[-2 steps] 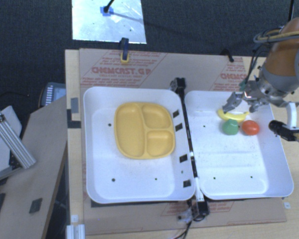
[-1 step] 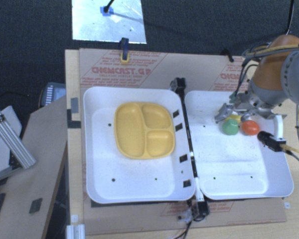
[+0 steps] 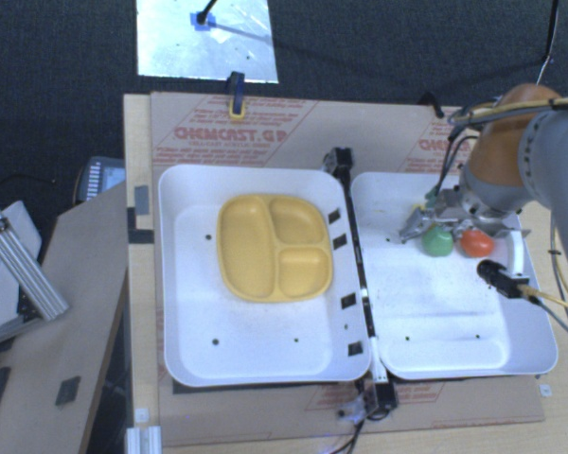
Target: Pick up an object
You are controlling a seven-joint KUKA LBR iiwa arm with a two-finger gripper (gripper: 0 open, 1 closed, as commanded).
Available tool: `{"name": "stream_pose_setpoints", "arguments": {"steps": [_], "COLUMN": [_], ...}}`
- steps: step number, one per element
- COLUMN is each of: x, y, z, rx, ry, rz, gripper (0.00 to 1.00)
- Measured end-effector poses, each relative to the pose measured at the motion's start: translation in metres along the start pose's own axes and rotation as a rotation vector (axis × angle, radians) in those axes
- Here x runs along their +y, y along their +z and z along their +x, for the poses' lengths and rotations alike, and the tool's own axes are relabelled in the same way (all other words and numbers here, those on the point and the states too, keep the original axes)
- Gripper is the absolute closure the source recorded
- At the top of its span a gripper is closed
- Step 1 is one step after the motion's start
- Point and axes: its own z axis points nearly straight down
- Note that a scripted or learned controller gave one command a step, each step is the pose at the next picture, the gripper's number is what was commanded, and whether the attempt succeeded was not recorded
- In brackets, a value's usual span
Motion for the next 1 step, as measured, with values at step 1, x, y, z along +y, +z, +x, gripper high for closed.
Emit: {"name": "stream_pose_setpoints", "arguments": {"steps": [1], "x": [0.0020], "y": [-0.0135], "z": [-0.0004], "rx": [-0.001], "ry": [0.000], "rz": [-0.006], "gripper": [1.00]}}
